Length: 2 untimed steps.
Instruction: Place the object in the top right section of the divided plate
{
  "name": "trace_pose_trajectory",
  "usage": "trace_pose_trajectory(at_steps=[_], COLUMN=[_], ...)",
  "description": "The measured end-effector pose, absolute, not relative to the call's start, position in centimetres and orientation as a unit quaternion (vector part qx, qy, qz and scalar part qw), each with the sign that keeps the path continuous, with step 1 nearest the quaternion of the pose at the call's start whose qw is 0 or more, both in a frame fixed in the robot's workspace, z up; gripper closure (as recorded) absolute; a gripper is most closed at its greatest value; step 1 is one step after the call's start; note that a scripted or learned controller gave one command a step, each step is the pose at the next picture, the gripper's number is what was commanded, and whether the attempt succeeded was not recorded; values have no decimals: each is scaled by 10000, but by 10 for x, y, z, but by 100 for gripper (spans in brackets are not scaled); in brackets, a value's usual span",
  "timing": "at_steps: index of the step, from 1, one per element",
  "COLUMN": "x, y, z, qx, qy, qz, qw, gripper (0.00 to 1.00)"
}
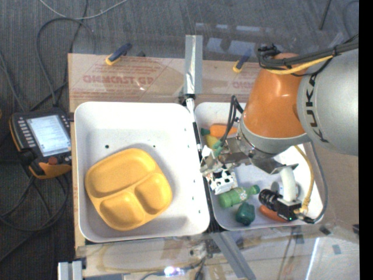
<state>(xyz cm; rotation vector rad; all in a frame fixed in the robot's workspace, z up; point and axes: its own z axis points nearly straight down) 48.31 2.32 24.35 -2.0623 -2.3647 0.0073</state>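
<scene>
While poised over the right bin's (217,116) left edge, gripper (217,171) above green pieces (238,198); finger spread impossible to tell; yellow divided plate (128,187) in left bin (105,116).

A single fixed camera looks down at a slant from above the bench (131,77), taking in both white bins (105,118) side by side; the arm (315,104) enters from three o'clock.
</scene>
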Motion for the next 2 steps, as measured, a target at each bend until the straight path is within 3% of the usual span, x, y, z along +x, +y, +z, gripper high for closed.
trace_pose_trajectory(at_steps=[1, 2], x=[506, 485], y=[-7, 91], z=[354, 433], qx=[-7576, -7929], qy=[-6527, -6094], qz=[30, 21], qw=[-5, -13], gripper=[100, 100])
